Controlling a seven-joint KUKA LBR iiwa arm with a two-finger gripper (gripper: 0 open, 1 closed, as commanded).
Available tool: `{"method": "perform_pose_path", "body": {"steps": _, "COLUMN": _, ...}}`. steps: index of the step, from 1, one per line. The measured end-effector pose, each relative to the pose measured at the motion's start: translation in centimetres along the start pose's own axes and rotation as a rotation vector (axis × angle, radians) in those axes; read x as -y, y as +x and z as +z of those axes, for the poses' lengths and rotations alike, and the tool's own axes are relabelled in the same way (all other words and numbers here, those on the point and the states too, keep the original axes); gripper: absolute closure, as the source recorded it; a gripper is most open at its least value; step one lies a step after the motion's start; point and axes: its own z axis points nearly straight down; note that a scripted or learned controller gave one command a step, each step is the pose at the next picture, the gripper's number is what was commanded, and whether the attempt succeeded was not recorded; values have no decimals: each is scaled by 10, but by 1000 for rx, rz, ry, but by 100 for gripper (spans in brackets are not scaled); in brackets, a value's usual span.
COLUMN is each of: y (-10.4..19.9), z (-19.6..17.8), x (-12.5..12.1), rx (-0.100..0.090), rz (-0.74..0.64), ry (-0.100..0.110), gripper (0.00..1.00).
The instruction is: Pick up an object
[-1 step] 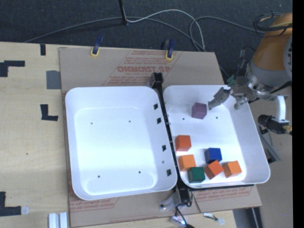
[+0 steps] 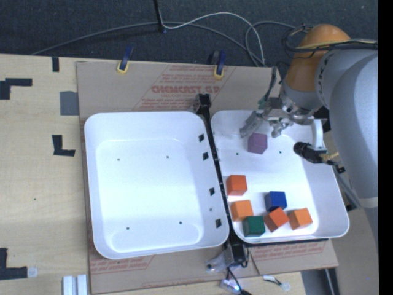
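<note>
Two shallow white bins sit side by side on the table (image 2: 37, 165), over a sheet of brown cardboard (image 2: 178, 88) held at its far edge by two clips. The left bin (image 2: 147, 186) is the larger-looking of the pair; the right bin (image 2: 319, 189) holds all the loose blocks.

The grey arm (image 2: 356, 121), with its orange band (image 2: 313, 54) above the wrist, reaches in from the right and bends down over the far part of the right bin. Its end effector (image 2: 265, 123) hangs just above a purple block (image 2: 257, 143), with one finger (image 2: 250, 125) angled out to the left of the block's top. Whether the fingers are spread or closed cannot be told from this angle, and the block does not show between them.

Nearer the camera, in the same bin, lie the other blocks: an orange block (image 2: 237, 184) by the dividing wall, a second orange block (image 2: 241, 209) just below it, a green block (image 2: 253, 226) near the front rim, a blue block (image 2: 276, 200), a reddish-orange block (image 2: 277, 218) touching the blue one, and an orange block at the right (image 2: 299, 217).
</note>
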Motion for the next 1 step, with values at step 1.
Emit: {"method": "perform_pose_path", "body": {"steps": 1, "y": 33, "z": 24, "x": 33, "rx": 3, "rz": 1, "ry": -13, "gripper": 0}}
